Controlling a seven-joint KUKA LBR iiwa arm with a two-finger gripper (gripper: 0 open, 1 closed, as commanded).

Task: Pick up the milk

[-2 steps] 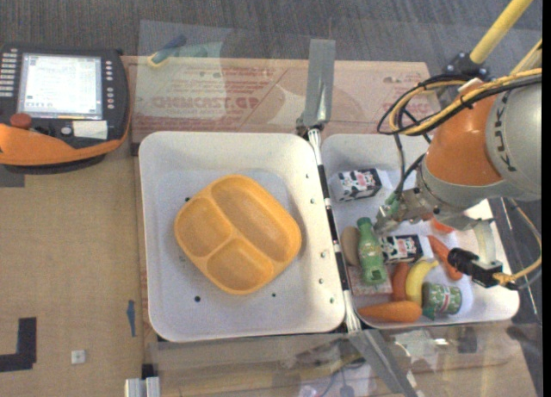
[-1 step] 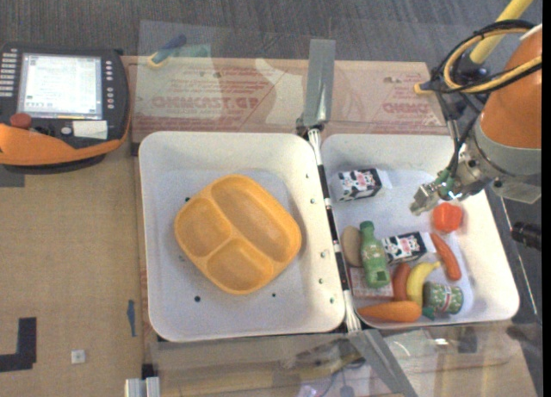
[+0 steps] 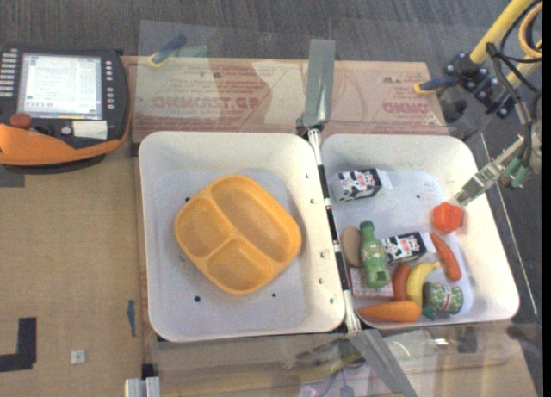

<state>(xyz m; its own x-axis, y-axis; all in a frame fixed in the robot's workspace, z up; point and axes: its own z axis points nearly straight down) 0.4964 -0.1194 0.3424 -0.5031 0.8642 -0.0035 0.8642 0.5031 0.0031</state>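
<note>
Two small milk cartons with black-and-white cow print lie in the right bin (image 3: 482, 171). One milk carton (image 3: 359, 183) is near the bin's back left, lying on its side. The other milk carton (image 3: 404, 247) sits mid-bin between a green bottle (image 3: 373, 256) and a red sausage (image 3: 446, 255). My gripper (image 3: 471, 190) reaches in over the bin's right rim, just above and right of a red-orange tomato (image 3: 447, 216). It is well apart from both cartons, and nothing is visibly held in it.
Near the bin's front lie a banana (image 3: 419, 282), a carrot (image 3: 389, 311), a green can (image 3: 442, 299) and a brown potato (image 3: 350, 245). The left bin (image 3: 164, 180) holds a yellow divided plate (image 3: 238, 232). A teach pendant (image 3: 60, 102) lies at the far left.
</note>
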